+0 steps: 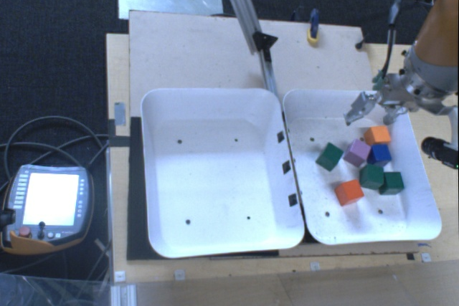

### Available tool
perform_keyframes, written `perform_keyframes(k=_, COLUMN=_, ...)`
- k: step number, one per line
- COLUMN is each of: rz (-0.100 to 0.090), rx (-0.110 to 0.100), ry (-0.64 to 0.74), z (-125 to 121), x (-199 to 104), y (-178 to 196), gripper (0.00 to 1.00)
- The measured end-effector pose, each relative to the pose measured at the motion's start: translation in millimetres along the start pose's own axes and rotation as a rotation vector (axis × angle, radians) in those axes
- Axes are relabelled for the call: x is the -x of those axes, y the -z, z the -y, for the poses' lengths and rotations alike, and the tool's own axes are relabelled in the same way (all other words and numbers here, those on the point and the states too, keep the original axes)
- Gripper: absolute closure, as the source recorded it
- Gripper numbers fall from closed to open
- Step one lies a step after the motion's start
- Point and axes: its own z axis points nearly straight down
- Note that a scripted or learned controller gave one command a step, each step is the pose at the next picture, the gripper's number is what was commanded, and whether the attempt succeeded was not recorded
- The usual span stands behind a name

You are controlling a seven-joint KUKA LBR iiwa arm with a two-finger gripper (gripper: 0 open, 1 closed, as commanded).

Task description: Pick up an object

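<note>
Far left, off the counter (215, 46), there's a teach pendant (46, 208) with a lit-up screen and a loop of black cable around it. Next comes the left bin (154, 118), big and white, with just a few dark dots on its floor.

A slanted metal pole (240, 0) runs down from the top and ends right about where the two bins meet. A small yellow and blue clamp (313, 29) sits on the counter's back edge.

The right bin (423, 222) has all the blocks, bunched in its middle and right part. Going across: a dark green cube (330, 155) a bit apart on the left, then an orange cube (349, 191) lower down, a purple cube (357, 152), another orange one (377, 134) up top touching a blue cube (381, 153), and two dark green cubes (372, 175) (391, 183) side by side below those.

The gripper (369, 107) hangs over the back of the right bin, just above and left of the top orange cube, with the arm coming in from the right. Nothing's between its fingers as far as I can see, but honestly I can't tell if they're spread or closed from this angle.
</note>
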Motion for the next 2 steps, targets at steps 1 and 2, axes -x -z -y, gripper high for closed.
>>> perform_keyframes(k=1, rz=0.000, rx=0.001, ry=-0.001, z=0.0, x=0.1, y=0.1, gripper=0.00)
perform_keyframes(k=2, rz=0.000, rx=-0.005, ry=-0.003, z=-4.0, x=-0.3, y=-61.7, gripper=0.00)
